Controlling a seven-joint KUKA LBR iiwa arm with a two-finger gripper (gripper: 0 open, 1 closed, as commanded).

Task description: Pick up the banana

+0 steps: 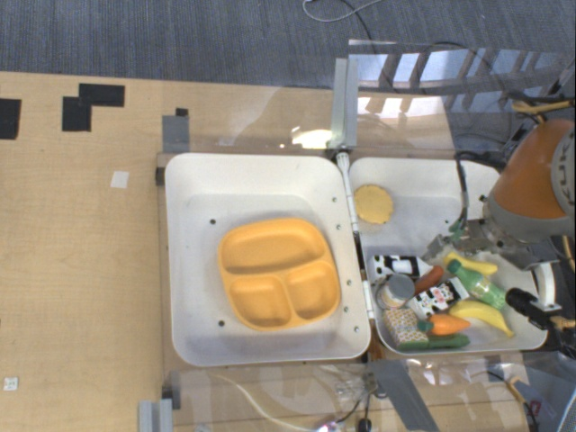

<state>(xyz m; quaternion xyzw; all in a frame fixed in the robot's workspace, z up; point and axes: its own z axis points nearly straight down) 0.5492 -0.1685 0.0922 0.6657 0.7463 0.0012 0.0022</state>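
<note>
The banana (483,315) is yellow and lies on its side near the front right of the right bin (423,187), among a pile of toy foods. A green bottle (477,283) lies just behind it. A smaller yellow piece (478,265) sits behind the bottle. My gripper (457,238) hangs over the middle right of this bin, behind and left of the banana and just above the pile. The grey wrist with its orange band (538,180) stretches off to the right. Nothing can be seen held in the gripper.
The left bin (193,241) holds an orange divided plate (279,273). In the right bin are a round yellow cookie (373,203), a black-and-white item (401,265), a small can (394,292), a carrot (441,326) and a cracker (409,330). A metal post (342,97) stands behind the bins.
</note>
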